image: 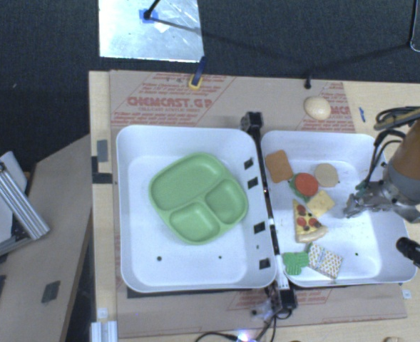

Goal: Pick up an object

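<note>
The right bin [359,251] holds several toy foods: a brown toast square [279,166], a red tomato slice on green [305,184], a tan round cookie [326,174], a yellow cheese wedge [321,202], a pizza slice [307,221], a green piece [295,262] and a checkered cracker [326,261]. My gripper [354,205] reaches in from the right, low over the bin floor just right of the cheese wedge. Nothing shows between its fingers.
The left bin [135,262] carries a green divided plate [198,197]. A beige egg-shaped object [317,107] lies on the cardboard behind the right bin. Cables loop at the right edge above the arm. A black divider strip runs between the bins.
</note>
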Motion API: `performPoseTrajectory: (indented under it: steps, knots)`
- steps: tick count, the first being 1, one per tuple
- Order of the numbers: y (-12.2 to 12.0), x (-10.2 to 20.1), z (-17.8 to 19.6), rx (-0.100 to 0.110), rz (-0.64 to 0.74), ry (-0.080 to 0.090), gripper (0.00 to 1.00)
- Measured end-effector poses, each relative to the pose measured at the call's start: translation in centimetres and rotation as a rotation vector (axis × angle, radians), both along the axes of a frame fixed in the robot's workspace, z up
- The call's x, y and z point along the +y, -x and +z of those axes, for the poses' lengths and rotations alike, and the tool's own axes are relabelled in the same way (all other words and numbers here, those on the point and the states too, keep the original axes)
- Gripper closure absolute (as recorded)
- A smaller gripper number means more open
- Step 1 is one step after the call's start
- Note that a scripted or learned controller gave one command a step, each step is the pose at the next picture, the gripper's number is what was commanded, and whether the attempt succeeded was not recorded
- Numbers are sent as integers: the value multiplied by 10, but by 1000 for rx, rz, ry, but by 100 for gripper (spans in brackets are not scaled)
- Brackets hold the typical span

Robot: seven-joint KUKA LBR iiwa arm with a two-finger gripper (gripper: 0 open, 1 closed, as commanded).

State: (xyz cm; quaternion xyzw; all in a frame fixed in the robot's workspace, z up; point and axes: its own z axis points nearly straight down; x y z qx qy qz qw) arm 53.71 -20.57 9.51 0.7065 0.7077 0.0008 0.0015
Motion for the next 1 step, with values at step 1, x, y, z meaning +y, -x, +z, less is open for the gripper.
performPoseTrajectory:
  steps: [1]
  knots:
    - [0,1,64,-3,2,1,100]
